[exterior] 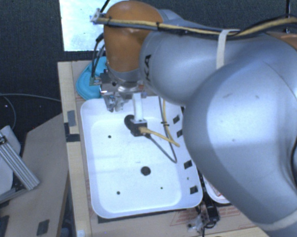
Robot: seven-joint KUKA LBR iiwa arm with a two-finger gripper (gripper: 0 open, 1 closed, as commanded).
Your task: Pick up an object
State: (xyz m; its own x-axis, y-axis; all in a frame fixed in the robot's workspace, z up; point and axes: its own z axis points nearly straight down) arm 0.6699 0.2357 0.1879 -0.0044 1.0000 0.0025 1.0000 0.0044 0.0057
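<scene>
My gripper [114, 103] hangs over the far left corner of the left white bin [98, 160], just above its floor, under the orange band of the wrist. Nothing shows between its tips. A small dark round spot [145, 171] lies on the bin floor near the middle, well in front of the gripper. A blue flat object [88, 83] lies just beyond the bin's far rim, to the left of the wrist and partly hidden by it.
The grey arm covers the right half of the view and hides nearly all of the right bin [215, 193]. A few tiny dark dots mark the left bin's floor. A pale panel [79, 23] stands behind the bench, and metal rails [8, 157] lie at the left.
</scene>
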